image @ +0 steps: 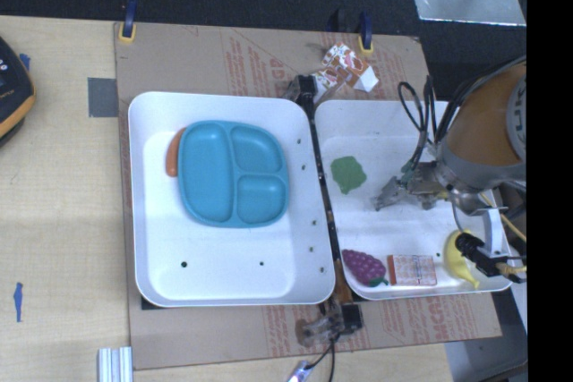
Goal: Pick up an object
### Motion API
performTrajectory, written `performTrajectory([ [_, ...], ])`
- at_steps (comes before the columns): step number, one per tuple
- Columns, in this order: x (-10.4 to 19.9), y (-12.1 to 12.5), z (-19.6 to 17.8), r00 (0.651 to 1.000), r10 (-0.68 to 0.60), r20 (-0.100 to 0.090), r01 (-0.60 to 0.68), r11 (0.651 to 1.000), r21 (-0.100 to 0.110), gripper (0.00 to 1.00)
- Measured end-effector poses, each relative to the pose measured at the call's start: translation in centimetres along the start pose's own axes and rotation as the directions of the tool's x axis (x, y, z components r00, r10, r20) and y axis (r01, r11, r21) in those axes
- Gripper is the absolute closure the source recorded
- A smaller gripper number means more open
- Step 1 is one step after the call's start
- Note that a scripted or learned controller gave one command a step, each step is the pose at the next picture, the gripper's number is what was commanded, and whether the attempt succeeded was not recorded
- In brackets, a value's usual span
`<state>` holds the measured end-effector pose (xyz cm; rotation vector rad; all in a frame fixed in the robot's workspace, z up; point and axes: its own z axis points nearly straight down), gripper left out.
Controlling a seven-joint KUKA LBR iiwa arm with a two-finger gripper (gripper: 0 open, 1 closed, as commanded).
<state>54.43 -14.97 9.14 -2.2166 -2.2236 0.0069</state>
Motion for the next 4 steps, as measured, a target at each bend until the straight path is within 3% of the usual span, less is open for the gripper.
performTrajectory([
  [1, 1.3, 8.2, -0.7, 1.0, 0.0, -0.002, 0.0, 1.0, -0.003, 0.0],
  [2, 0.9, 11.2, -1.5, 1.0, -0.001, -0.002, 0.001, 1.0, -0.003, 0.0],
  [3, 5.8, 11.2, -5.7, 1.0, -0.001, -0.002, 0.001, 1.0, -0.004, 0.0],
  [4, 5.3, 6.6, 0.0, 1.0, -0.001, -0.001, 0.001, 1.0, 0.0, 0.0],
])
